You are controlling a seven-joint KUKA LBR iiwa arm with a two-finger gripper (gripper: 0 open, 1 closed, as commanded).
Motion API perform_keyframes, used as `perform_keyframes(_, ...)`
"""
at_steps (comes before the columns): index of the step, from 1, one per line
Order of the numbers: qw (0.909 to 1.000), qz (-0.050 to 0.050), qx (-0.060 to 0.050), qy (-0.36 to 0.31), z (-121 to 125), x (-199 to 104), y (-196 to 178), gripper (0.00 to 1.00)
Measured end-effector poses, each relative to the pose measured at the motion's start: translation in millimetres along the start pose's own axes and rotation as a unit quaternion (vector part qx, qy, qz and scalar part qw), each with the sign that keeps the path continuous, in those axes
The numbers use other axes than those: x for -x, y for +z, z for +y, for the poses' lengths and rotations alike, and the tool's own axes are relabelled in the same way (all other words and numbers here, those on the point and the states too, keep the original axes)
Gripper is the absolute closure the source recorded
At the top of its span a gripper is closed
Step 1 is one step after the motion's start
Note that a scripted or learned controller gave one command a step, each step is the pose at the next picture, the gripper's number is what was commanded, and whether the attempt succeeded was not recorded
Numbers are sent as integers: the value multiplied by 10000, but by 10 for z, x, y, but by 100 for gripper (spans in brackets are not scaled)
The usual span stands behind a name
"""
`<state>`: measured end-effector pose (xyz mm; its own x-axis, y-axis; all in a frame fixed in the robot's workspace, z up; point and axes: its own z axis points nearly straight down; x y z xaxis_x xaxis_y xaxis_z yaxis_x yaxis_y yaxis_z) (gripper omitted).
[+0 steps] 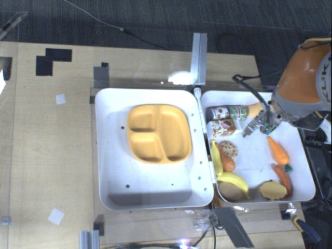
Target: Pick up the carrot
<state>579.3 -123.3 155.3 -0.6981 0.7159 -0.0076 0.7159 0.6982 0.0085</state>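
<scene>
— End effector (258,123) first: where did it sit?

— It hung over the right shallow white bin (306,162), toward that bin's twelve o'clock edge, on the grey arm with the orange band (306,79) that came in from three o'clock. Its metal tip pointed toward nine o'clock, just beside the printed can (228,113).

— Spread, or pressed together?

— I could not tell; the tip was too small and blurred. Nothing was visibly pinched in it.

— And the orange tapered carrot (278,150)?

— It lay on the bin floor at about four o'clock from the end effector, near it but apart, slanting with its green end toward five o'clock. A second, darker orange-red piece (283,176) lay just beyond it at six o'clock.

— What else was in that bin?

— A yellow banana (228,176) along the nine o'clock wall, a brown speckled cookie-like round (228,149) beside it, and two tan potato-like lumps (273,190) near the six o'clock edge.

— The other bin?

— The left shallow white bin (111,149) held a yellow three-compartment plastic plate (158,133), near its centre. Both bins rested side by side on the pale wooden tabletop (46,154).
</scene>
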Motion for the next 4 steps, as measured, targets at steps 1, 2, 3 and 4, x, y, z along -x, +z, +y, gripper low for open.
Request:
perform_keyframes(1, 9949, -20, -7, 1009, -777, 9, 647, 100)
perform_keyframes(2, 9999, -1, -8, 172, -150, -76, 186, 100)
perform_keyframes(3, 9993, -21, -6, -369, -560, 309, 654, 100)
perform_keyframes(4, 9999, -32, 0, -158, -769, -130, 640, 100)
